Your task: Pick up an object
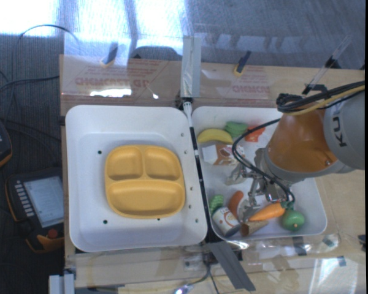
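Reaching in over the right bin (316,192), the grey arm (356,133) with its orange band (300,143) carries the gripper (256,192) low above the toys piled along that bin's near wall. Whether the fingers stand wide or narrow cannot be told; the metal parts blur against the clutter, and no object is clearly seen between them.

Taking the right bin as the landmark: a carrot (267,212) lies near its front wall, just beside the gripper, with a green round toy (292,220) touching the carrot's thick end toward the bin's front right corner. A red piece (235,200) sits near the front left part, and a small green item (216,202) rests against the left wall. A white-and-red can-like thing (223,218) lies in the front left corner. Toward the back of this bin are a yellow banana (213,136), a green leafy toy (236,128) and a red-orange bit (253,134).

Beside the right bin, the left bin (86,164) holds a yellow divided plate (145,180) at its centre.
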Controlling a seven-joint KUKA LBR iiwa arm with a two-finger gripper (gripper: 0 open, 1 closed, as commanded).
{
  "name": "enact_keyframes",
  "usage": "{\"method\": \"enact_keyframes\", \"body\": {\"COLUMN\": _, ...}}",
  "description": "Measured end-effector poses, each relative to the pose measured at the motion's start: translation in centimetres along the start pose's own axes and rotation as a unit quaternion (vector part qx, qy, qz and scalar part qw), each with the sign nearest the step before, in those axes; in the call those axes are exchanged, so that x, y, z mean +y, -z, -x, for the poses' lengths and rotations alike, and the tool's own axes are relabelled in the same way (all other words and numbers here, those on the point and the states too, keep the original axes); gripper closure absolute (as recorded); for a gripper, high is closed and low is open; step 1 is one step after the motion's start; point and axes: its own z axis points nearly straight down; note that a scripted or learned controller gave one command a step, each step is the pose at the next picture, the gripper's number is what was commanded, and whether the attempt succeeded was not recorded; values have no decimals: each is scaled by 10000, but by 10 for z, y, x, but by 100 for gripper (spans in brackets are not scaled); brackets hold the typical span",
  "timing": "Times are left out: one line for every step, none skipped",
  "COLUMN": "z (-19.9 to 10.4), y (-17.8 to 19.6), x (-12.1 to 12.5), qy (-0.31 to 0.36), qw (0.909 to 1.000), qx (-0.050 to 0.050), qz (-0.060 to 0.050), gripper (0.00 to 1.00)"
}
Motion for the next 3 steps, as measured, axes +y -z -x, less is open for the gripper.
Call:
{"method": "enact_keyframes", "body": {"z": 73, "y": 34, "x": -19, "qy": -347, "qw": 9992, "qx": 184, "qz": 48, "gripper": 0}}
{"method": "enact_keyframes", "body": {"z": 29, "y": -5, "x": -5, "qy": -291, "qw": 9995, "qx": 116, "qz": 19, "gripper": 0}}
{"method": "enact_keyframes", "body": {"z": 87, "y": -5, "x": -9, "qy": -1806, "qw": 9834, "qx": 182, "qz": 10, "gripper": 0}}
